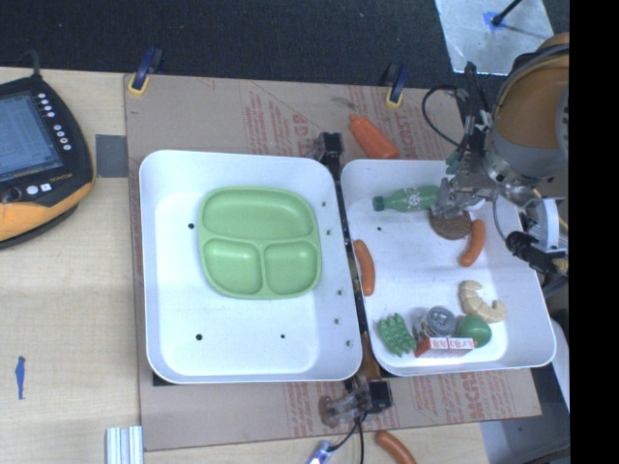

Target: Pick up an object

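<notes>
Orange sausage [396, 445] lies nearest; the hand [456, 197], grip state unclear, crowds a green bottle [404, 200] and could knock it away.

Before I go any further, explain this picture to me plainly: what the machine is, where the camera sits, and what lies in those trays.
This is one camera fixed above a bench, looking down at a slant. The grey and orange robot arm reaches in from the right, and its gripper hangs low over the right bin, beside a green bottle and a brown disc. That bin also holds two sausages, a pale curled piece and a cluster of small items along its near edge. The left bin holds a green divided plate. Whether anything is gripped cannot be told.
</notes>
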